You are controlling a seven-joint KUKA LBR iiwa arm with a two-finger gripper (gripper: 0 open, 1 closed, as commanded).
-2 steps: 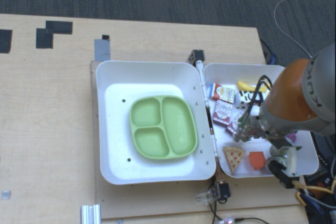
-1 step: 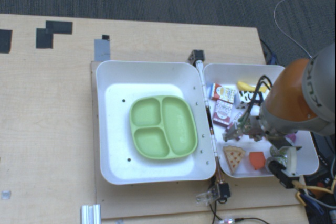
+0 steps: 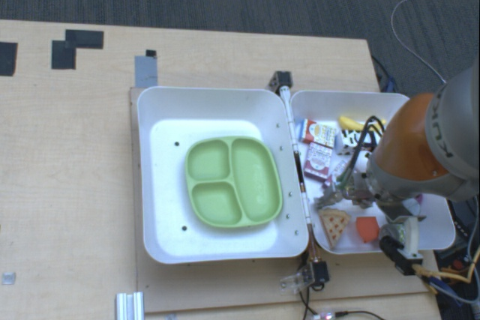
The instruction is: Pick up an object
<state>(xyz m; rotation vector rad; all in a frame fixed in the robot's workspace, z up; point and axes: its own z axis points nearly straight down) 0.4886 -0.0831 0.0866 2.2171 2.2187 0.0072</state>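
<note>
Gripper (image 3: 334,197) low in right bin (image 3: 442,236), just above pizza slice (image 3: 334,225); finger state not discernible.

Hung at the bin's inner side, close to the wall shared with left bin (image 3: 150,183). Little free room around it: pizza slice directly below, orange-red block (image 3: 367,228) just right of the slice, maroon packet (image 3: 318,161) and red-white carton (image 3: 321,134) above. Crowded by arm (image 3: 420,139), covering the bin's right half; yellow item (image 3: 352,122) and black-and-white striped item (image 3: 352,139) partly hidden behind it, not identifiable. Pizza slice: tan wedge, reddish spots, point toward near rim. Left bin taken up by green three-compartment plate (image 3: 234,182), with white floor showing all round it.
</note>
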